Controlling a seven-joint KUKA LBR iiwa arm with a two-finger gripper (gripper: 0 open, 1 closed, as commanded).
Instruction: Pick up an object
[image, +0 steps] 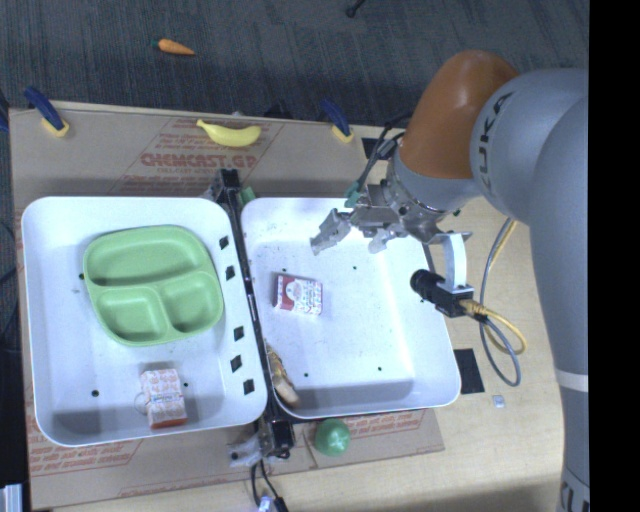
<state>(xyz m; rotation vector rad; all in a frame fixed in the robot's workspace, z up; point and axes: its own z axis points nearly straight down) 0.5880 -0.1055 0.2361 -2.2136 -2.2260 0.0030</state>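
- Where the arm (520, 130) comes in from the right, we see its grey body and orange band fill the upper right of the view, over the far right corner of the right bin
- The counter (500, 440) carries a brown cardboard sheet (150, 150), and on it sit two shallow white bins side by side, touching along a black clipped seam
- The left bin (40, 300) holds a green compartment tray (152, 283) in its far half
- The right bin (400, 340) has a mostly bare floor
- The gripper (345, 228) hangs over the far part of the right bin with its fingers spread apart and nothing between them
- A small red and white carton (299, 295) lies flat near the left wall of the right bin, below and left of the gripper and apart from it
- A pale, reddish packet (162, 396) lies in the near part of the left bin, just below the green tray
- A yellow banana (229, 132) rests on the cardboard beyond the bins
- A green ball (331, 436) sits on the cardboard just outside the right bin's near edge
- A small tan object (280, 380) lies at the right bin's near left corner; we cannot tell what it is
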